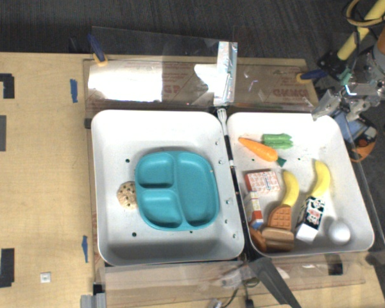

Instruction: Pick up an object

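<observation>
Objects for picking lie crowded in the right white plastic bin (356,172): an orange plastic carrot (258,149) beside a green toy pepper (276,140), two yellow toy bananas (320,179), a small red-and-white printed box (263,183), a waffle-patterned brown block (280,218) and a black-and-white carton (311,218). The left white bin (109,146) holds a teal divided plastic plate (177,189) with a speckled cookie (127,194) beside it. The pincer (346,98) hovers over the right bin's far corner, clear of everything; whether it is open or closed I cannot tell.

Right bin (346,147) crowded (toys touching); open floor near carrot (258,149).
</observation>
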`<state>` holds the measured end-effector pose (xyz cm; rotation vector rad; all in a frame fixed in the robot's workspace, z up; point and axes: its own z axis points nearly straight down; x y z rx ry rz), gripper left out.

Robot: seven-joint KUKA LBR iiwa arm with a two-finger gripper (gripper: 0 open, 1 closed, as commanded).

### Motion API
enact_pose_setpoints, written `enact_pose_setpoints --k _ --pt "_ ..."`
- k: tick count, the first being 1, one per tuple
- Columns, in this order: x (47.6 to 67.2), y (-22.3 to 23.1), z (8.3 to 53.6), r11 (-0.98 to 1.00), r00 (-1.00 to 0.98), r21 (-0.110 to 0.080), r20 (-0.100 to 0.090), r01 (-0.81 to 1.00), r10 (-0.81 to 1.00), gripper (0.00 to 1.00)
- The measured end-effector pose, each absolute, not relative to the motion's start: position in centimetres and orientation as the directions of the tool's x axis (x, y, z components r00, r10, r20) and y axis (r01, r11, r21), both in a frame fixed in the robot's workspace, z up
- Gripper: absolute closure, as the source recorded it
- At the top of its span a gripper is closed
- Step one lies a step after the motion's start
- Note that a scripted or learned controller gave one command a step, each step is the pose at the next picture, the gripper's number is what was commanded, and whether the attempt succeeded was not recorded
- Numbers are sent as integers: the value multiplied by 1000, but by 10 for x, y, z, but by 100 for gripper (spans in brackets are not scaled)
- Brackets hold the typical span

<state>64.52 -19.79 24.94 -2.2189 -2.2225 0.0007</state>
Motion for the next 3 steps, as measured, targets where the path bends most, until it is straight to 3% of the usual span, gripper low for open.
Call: enact_pose_setpoints --k 1,2,3 --pt "668 -169 99 201 -201 8 -4 980 980 0" --pt "544 -136 91 286 -286 1 -1 958 958 0" --pt "545 -135 101 285 -285 4 -2 959 959 100"
